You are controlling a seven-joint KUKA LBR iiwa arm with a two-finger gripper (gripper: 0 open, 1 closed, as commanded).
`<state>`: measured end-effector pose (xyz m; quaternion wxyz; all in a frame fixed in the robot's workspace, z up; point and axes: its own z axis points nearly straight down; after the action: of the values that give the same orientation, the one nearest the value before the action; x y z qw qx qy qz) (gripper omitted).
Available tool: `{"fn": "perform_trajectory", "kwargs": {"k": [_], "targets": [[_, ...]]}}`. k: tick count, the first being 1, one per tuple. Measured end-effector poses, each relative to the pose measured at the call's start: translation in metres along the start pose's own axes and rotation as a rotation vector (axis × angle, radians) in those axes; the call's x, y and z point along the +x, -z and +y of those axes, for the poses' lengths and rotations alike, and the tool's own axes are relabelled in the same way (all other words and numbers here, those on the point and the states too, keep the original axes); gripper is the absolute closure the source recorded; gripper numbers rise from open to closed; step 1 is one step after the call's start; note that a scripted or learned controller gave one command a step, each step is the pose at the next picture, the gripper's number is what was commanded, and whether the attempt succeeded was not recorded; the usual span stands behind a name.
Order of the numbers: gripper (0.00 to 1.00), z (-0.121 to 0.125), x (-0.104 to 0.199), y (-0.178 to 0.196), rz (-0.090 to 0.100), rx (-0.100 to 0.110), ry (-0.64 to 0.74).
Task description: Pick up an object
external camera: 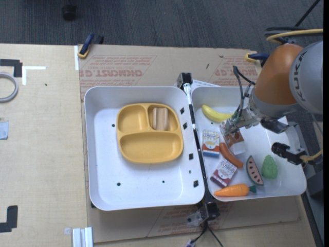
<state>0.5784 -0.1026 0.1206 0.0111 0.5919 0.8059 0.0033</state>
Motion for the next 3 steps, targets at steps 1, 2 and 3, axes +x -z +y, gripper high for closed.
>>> {"fn": "perform_trajectory", "kwargs": {"k": [1, 2, 3], "targets": [[1.00, 0.035, -0.045, 0.326, 0.012, 0.017, 0.082], [1.00, 0.036, -0.046, 0.335, 0.010, 0.016, 0.085], [1.00, 0.037, -0.046, 0.344, 0.008, 0.015, 0.086]]}}
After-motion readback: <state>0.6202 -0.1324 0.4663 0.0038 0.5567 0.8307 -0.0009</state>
